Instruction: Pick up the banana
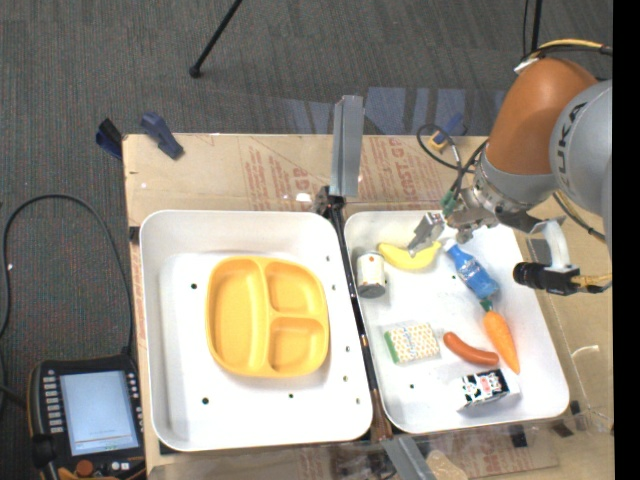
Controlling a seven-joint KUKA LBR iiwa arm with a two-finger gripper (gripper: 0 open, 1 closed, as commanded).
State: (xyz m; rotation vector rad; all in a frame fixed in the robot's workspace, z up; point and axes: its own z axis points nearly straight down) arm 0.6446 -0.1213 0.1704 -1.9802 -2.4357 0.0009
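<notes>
A robotics lab test cell, as we see it from above.

We look down on a grey industrial arm point(560, 118) with an orange band, reaching over a desk point(260, 173) topped with taped cardboard that carries two shallow white bins point(160, 268). A teach pendant point(88, 413) with a lit screen lies at the lower left, its black cable point(40, 228) looping across grey carpet point(100, 48). A tripod leg point(222, 23) stands on the carpet beyond the desk, and toy foods and a yellow divided plate point(268, 316) serve as test props.
</notes>
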